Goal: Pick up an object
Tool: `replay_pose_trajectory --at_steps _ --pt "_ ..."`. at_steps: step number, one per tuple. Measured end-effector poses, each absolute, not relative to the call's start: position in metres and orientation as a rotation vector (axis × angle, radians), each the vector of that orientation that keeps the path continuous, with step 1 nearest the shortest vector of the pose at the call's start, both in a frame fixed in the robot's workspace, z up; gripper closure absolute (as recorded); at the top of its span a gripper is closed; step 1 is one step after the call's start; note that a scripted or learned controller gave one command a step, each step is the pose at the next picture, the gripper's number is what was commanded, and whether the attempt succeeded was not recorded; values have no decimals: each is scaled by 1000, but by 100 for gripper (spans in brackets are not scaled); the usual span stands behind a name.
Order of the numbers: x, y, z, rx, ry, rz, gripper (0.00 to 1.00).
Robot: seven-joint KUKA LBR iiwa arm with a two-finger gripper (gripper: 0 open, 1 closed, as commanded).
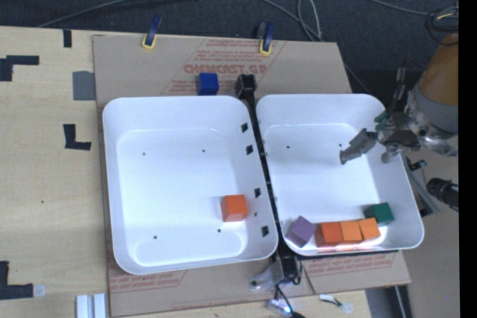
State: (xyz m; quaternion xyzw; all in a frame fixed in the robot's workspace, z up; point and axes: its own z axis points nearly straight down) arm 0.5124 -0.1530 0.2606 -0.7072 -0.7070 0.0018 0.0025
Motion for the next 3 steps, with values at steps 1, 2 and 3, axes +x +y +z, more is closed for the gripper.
replay_pose_trajectory --at_steps 1,2,3 --pt "513 -153 263 -2221 -2222 0 0" --pt "516 -155 201 -2218 -2218 6 0" --pt "518 -153 159 -2218 -2220 4 0"
